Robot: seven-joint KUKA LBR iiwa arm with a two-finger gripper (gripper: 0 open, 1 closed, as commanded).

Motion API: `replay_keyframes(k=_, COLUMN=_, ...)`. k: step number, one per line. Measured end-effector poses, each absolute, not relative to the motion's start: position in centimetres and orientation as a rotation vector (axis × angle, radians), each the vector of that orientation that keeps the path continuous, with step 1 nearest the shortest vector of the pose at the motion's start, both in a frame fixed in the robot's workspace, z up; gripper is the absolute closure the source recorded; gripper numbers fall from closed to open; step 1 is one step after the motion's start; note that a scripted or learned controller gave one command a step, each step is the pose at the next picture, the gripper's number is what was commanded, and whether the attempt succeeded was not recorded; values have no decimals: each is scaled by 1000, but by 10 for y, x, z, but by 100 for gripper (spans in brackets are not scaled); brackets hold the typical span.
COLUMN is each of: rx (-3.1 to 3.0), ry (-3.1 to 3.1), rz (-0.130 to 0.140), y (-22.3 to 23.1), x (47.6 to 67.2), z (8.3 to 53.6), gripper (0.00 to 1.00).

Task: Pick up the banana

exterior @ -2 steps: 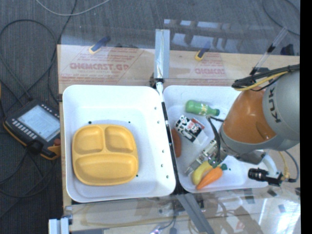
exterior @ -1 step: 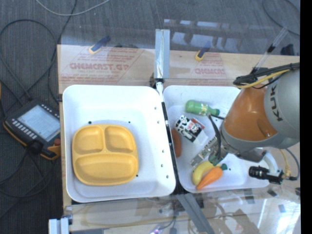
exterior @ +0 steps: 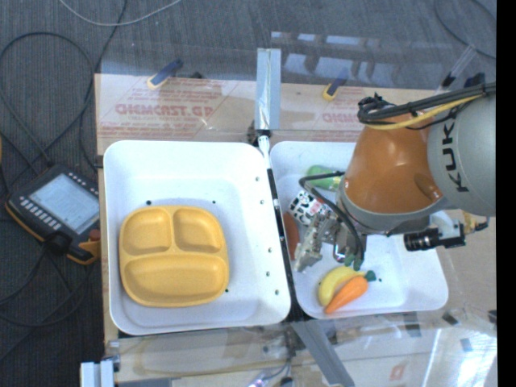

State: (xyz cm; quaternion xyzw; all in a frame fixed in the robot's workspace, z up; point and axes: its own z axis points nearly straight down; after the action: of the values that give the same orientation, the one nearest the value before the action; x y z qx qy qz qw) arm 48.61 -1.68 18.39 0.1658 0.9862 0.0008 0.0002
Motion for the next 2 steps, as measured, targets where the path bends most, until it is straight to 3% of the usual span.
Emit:
replay_keyframes(k=1, rx=-202, ry=3132, rz=0, y=-61, x=485, z=198, gripper=100)
replay_keyframes(k=2, rx=-203, ry=3132, rz=1, y=-60, x=485, z=198, gripper=0)
